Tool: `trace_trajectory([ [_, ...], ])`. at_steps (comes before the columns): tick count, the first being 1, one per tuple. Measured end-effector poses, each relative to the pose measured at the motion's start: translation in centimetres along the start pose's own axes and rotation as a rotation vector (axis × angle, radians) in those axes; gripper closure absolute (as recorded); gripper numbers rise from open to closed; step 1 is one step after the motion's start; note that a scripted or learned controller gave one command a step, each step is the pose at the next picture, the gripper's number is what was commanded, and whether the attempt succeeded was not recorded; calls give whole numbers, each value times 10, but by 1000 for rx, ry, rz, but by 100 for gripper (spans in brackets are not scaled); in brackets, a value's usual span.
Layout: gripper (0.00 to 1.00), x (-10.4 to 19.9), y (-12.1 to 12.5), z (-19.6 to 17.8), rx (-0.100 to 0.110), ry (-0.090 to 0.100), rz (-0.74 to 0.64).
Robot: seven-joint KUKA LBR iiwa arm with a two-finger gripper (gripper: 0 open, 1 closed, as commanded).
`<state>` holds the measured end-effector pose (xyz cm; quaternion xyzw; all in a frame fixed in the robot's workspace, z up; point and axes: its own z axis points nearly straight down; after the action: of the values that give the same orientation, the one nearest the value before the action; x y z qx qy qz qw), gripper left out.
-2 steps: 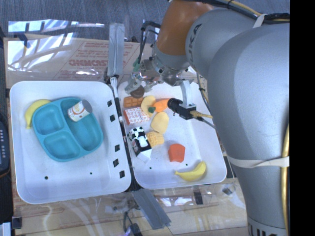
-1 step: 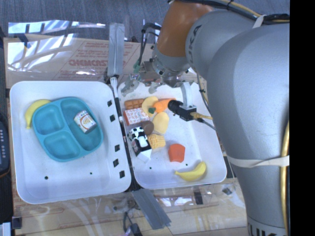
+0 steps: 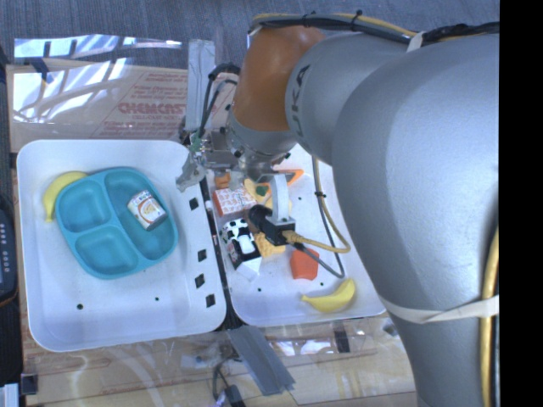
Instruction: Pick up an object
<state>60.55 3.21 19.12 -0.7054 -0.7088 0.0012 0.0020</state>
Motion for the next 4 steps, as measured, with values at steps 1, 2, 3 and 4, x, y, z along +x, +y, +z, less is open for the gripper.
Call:
trace_trajectory([
  [1, 0, -53, 32, 0, -2, -2, 10],
  [2, 0, -140, 29, 88, -13, -3, -17],
  [3, 0, -175, 49, 95, 3, 7, -1],
  [4, 0, -127, 53, 95, -8, -1, 59],
])
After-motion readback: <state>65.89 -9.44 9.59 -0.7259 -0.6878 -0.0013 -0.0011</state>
